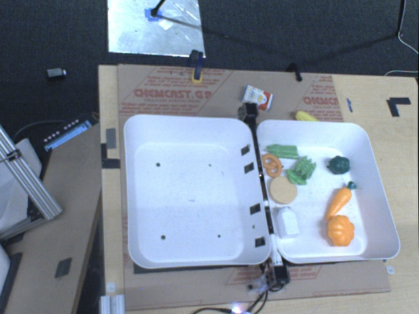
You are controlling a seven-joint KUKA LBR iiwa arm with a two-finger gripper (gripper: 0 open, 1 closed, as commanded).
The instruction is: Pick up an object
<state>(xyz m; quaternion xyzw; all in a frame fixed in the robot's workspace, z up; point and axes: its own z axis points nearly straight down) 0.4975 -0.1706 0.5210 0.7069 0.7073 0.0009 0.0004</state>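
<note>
All objects were grouped in the right bin [376, 175], carrot [338, 202] long axis angled up-right beside pumpkin [340, 231]; jaws' state could not be told.

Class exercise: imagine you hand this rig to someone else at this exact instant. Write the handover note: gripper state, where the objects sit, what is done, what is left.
Gripper: nothing to report on it from the camera view.
Objects: all lie in the right white bin. Along its left side: flat green bean pod, orange pretzel-shaped ring, leafy green toy vegetable, tan round disc, small white block. Toward its right: dark green broccoli-like piece, orange carrot, orange pumpkin.
The left white bin adjoins it.
Done: no object lifted.
Left: pick one; the carrot or pumpkin look well separated.
</note>
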